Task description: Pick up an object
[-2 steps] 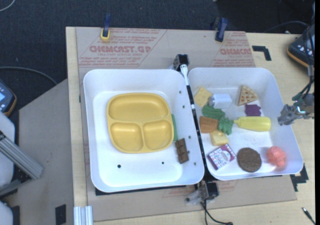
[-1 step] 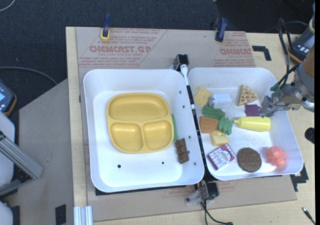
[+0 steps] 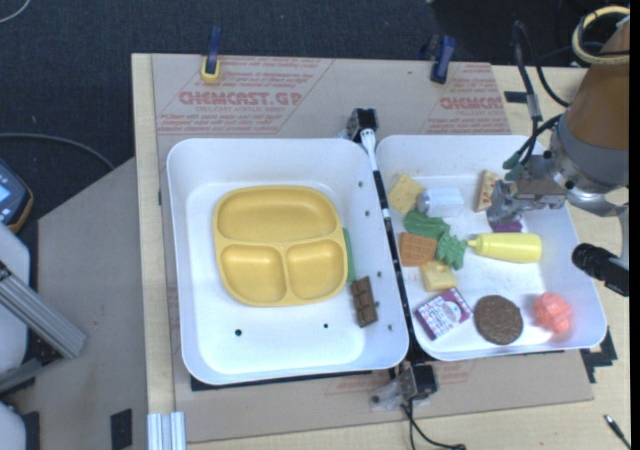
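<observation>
My gripper hangs low over the upper right part of the right bin, under the grey wrist with the orange band. It sits just above a purple piece and the yellow mustard bottle, which lies on its side. A tan wafer lies close to the gripper's left. Nothing can be made out in the gripper's hold.
The right bin also holds a yellow block, a green toy, an orange cracker, a red-and-white packet, a brown cookie and a pink piece. In the left bin are a yellow divided plate and a chocolate bar.
</observation>
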`<state>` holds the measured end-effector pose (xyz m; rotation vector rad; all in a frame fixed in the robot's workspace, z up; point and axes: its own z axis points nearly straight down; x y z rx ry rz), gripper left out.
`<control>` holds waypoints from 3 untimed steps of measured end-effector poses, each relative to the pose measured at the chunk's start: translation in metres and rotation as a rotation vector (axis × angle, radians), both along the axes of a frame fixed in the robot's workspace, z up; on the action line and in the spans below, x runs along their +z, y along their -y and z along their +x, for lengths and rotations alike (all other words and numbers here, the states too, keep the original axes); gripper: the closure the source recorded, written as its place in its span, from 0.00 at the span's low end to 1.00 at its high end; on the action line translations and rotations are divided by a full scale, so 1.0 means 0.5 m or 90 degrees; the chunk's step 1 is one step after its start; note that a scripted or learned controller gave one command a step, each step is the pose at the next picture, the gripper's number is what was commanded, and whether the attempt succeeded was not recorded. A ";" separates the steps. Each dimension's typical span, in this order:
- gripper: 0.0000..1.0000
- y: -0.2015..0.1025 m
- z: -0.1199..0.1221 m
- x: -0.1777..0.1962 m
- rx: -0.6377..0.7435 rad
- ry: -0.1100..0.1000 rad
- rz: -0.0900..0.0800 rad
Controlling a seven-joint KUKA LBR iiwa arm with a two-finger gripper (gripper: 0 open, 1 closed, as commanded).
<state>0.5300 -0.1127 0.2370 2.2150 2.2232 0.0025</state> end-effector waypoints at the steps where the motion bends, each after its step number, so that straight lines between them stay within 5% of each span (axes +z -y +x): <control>1: 1.00 -0.052 0.036 -0.039 -0.001 -0.003 0.001; 3: 1.00 -0.046 0.014 -0.044 -0.002 -0.004 0.001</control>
